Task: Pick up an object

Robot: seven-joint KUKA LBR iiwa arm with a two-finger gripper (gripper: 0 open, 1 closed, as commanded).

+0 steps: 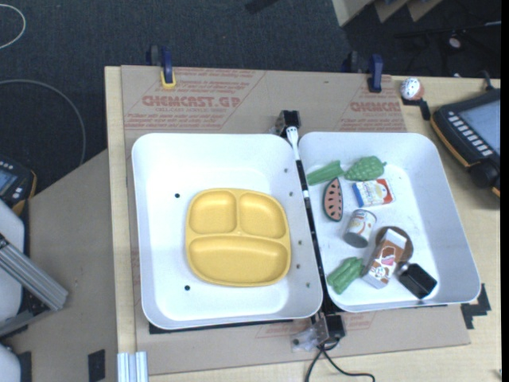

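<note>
The right bin (445,181) holds small toys. A green pickle (324,173) and a bumpy green leaf (365,168) lie at the back. A watermelon slice (332,199), a little can (359,227) and a black block (417,279) lie nearer.

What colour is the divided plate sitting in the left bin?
Yellow. The divided plate shows plainly in the camera view, lying in the white left bin.

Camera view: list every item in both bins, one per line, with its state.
Yellow divided plate: flat, upright, in left bin.
Watermelon slice: lying flat, right bin.
Small can: on its side.
Black block: lying at front rim.
Green leafy toy: lying flat.
Green pickle: lying flat.
</note>
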